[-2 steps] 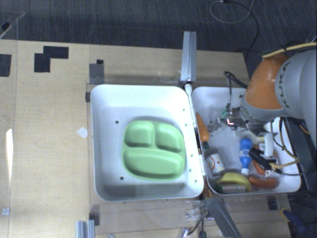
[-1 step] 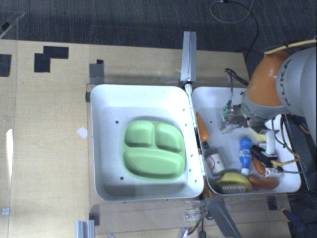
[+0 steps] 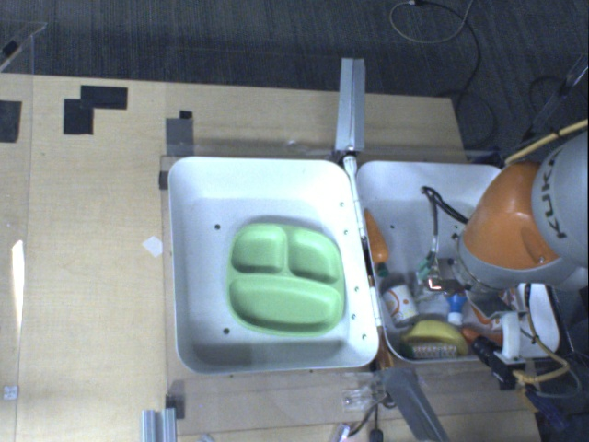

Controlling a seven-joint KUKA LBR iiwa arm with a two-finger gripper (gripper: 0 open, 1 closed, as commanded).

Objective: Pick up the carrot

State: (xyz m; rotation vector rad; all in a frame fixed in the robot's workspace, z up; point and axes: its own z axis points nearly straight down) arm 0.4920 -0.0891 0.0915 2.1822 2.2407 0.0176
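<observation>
Because the carrot (image 3: 374,238) lies lengthwise against the right bin's (image 3: 405,178) left wall, running up and down the camera view, you must reach left from the hand (image 3: 440,282); whether it's wide or narrow I cannot tell.

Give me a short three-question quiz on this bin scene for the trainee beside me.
1. True or false: the green three-compartment plastic tray lies in the right white bin.
2. Which lies against the right bin's left wall?
A. the long orange carrot
B. the yellow banana
C. the small white can
3. Fill in: the grey and orange arm hangs over the ___ bin.

Key
1. False; it lies in the left white bin.
2. A; the banana sits by the near wall, the can beside it.
3. Right.
</observation>
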